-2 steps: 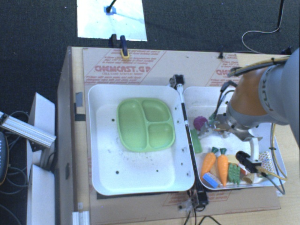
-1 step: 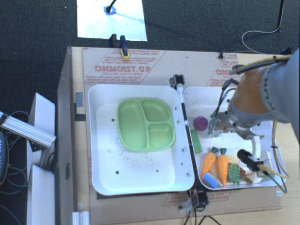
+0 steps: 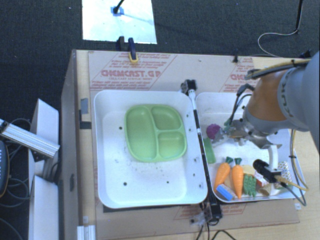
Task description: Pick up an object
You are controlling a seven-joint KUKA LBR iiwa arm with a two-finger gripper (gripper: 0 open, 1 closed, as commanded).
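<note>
My gripper (image 3: 231,130) hangs low over the middle of the right bin (image 3: 220,103), with the grey arm and its orange band reaching in from the right. A purple toy (image 3: 213,131) lies just left of the gripper, close to it but not held. A green stick-shaped piece (image 3: 208,150) rests along the bin's left wall. At the front of this bin lie two orange carrots (image 3: 222,174) (image 3: 237,178) side by side, a small blue piece (image 3: 224,192) and a dark green block (image 3: 249,184).
The left bin (image 3: 107,184) holds a light green divided plate (image 3: 155,133). A black divider rail (image 3: 199,140) runs between the two bins. More small toys are crowded into the right bin's front right corner (image 3: 272,186).
</note>
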